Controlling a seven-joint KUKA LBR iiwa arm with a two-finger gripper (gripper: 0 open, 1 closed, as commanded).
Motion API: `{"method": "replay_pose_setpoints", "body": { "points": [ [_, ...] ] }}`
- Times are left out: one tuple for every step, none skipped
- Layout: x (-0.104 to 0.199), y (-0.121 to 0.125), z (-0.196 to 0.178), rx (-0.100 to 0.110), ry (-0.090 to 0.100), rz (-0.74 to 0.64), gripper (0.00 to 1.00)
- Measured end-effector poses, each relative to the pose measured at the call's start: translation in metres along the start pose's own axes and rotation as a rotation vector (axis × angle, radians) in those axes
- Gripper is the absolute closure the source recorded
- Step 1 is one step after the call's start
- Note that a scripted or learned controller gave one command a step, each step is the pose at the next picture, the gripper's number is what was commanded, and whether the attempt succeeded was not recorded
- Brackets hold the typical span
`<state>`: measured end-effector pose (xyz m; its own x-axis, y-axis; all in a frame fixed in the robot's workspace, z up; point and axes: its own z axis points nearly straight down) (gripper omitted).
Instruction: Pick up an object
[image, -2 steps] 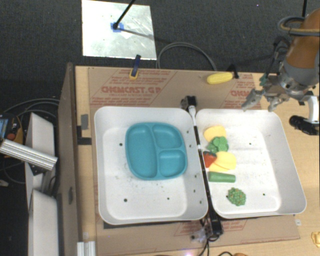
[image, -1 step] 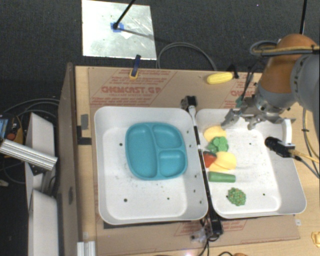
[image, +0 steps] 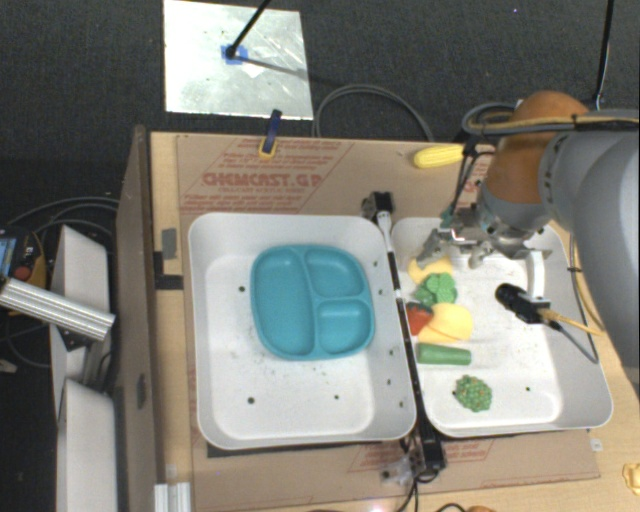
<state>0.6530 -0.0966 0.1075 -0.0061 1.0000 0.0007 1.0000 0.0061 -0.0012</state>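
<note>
Desk (image: 250, 170) bears two white bins. Gripper (image: 455, 245) above yellow toy (image: 430, 268) in right bin (image: 560, 400), state unclear. Toy likely light, smooth plastic; grasp across middle.

A blue divided plate (image: 311, 301) lies in the left white bin (image: 225, 400). Far of the bins, a shiny foil sheet (image: 238, 60) lies on the dark floor, and a yellow-handled tool (image: 438, 155) rests on the cardboard-covered surface (image: 300, 175).

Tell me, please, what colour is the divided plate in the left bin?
The divided plate is light blue, clear in the camera view.
</note>
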Motion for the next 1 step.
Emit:
{"method": "replay_pose_setpoints", "body": {
  "points": [
    [-0.0156, -0.1175, 0.0251, 0.009, 0.001, 0.01, 0.0]
  ]
}}
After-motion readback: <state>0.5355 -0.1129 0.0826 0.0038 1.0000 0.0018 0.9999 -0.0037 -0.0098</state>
